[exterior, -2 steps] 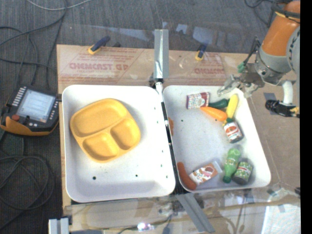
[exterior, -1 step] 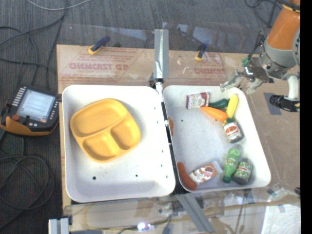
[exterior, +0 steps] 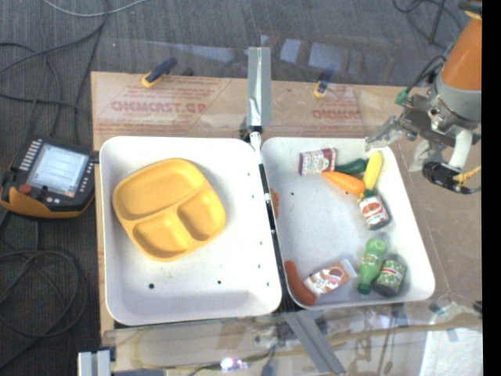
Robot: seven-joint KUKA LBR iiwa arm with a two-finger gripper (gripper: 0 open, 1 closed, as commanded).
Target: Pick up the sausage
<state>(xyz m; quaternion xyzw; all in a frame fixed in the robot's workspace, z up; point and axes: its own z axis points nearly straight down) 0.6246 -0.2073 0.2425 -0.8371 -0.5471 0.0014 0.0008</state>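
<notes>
Two white bins side by side on the desk: left bin (exterior: pixel 125 292) carrying a yellow divided tray (exterior: pixel 169 207), right bin (exterior: pixel 419 245) scattered with toy food. Grey-and-orange arm (exterior: pixel 463 61) hanging off the right bin's far right corner, jaws' state impossible to tell. Sausage (exterior: pixel 298 283) lying against the right bin's near-left corner, touching a small packet (exterior: pixel 329 278)

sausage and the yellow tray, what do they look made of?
Sausage: probably moulded plastic toy food; even red-brown colour, smooth rounded shape, lying with other toy groceries. Sheen too small to judge.
Yellow tray: looks like moulded plastic, semi-matte; uniform yellow, soft rounded compartment edges, faint highlights along the ridges. Melamine can't be ruled out.
</notes>
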